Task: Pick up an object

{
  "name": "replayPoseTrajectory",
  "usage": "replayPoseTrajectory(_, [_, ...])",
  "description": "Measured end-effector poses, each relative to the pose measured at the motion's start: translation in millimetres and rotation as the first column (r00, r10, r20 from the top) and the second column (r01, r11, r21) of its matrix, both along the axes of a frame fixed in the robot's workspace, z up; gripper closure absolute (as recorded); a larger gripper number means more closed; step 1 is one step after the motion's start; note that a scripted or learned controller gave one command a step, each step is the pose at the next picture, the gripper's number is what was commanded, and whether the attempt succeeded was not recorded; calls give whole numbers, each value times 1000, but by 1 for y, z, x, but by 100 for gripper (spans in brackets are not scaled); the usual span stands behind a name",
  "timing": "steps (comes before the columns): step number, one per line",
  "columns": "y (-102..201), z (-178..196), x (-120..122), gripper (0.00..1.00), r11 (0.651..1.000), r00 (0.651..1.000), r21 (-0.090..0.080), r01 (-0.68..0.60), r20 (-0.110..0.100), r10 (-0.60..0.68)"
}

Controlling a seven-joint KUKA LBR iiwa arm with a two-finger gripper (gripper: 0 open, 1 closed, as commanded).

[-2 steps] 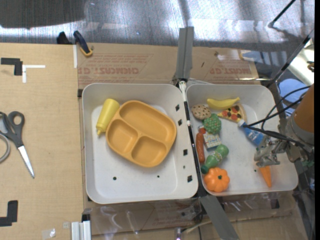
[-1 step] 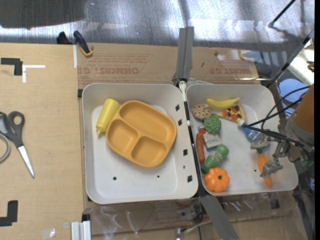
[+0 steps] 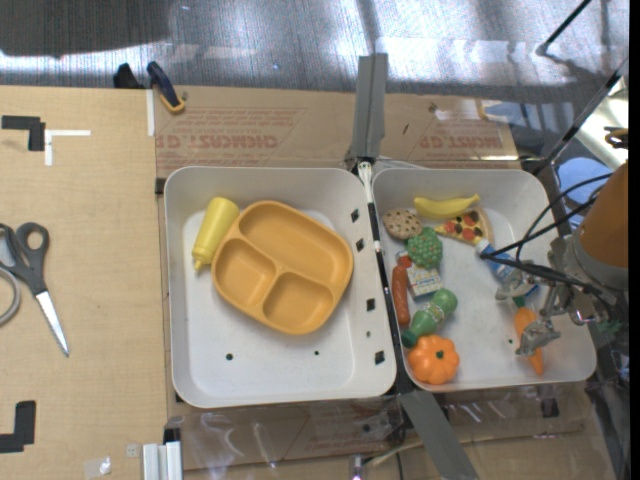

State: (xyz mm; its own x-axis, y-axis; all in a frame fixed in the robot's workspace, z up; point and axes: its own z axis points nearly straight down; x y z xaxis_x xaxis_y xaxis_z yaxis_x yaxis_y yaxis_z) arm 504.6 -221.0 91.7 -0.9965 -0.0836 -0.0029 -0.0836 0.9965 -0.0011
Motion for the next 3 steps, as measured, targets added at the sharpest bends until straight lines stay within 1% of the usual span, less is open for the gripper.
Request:
replayPoseTrajectory(1, [0, 9, 2, 100, 1000, 1000, -1, -2, 3, 2])
replayPoseTrajectory(2, [1, 9, 2, 0, 1000, 1000, -1, -2, 3, 2])
replayPoseTrajectory(3, [1, 18, 3, 100, 1000, 1000, -2, -2, 6, 3])
